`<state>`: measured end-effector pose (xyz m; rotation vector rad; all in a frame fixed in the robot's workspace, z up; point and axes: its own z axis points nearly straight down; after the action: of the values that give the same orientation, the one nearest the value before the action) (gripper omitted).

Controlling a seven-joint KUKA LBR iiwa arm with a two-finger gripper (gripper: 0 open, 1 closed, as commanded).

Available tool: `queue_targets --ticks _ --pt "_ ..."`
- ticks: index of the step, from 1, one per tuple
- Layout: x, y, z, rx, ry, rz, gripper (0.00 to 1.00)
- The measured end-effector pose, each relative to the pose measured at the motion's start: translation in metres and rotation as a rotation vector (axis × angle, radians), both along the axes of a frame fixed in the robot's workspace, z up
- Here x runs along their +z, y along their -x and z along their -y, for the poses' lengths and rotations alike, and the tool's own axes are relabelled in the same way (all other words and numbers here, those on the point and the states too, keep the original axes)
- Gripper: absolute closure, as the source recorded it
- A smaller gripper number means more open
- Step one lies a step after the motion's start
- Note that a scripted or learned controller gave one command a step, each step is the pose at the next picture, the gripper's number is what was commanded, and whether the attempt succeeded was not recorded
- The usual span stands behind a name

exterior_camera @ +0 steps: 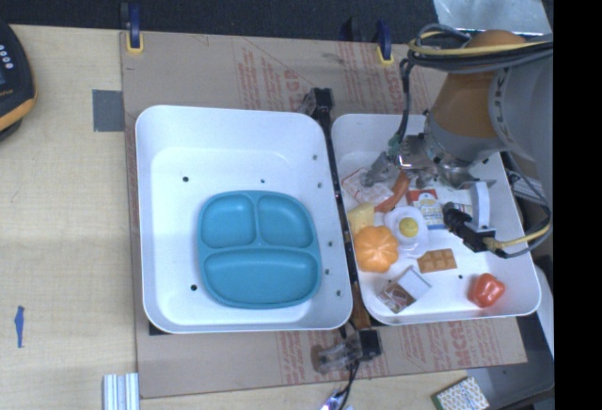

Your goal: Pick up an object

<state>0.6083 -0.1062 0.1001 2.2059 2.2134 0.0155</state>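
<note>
Two bins before me: the left bin [160, 211] holds a blue tray [259, 248]. Over the right bin [527, 291], the arm [480, 98] hides the far corner. Its gripper [390, 164] is low among clutter near a carrot [392, 193]; I cannot tell its state. Orange [376, 249], egg [407, 227], cracker [437, 260] and pepper [485, 290] lie nearer

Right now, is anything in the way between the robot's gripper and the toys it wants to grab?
Nothing visible blocks it. The gripper is already down in the right bin, right among the crowded toys. The orange pumpkin, the fried egg and the red pepper lie uncovered in front of it.
</note>
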Motion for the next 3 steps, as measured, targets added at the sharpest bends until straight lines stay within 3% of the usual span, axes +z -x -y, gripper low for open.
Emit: queue_targets --ticks 1,2,3 --pt "0.0 0.029 -0.01 -0.002 0.002 0.003 0.0" --pt "-0.001 0.065 0.011 0.001 -0.001 0.0 0.0" --pt "0.011 0.063 0.012 0.003 0.003 0.0 1.0"
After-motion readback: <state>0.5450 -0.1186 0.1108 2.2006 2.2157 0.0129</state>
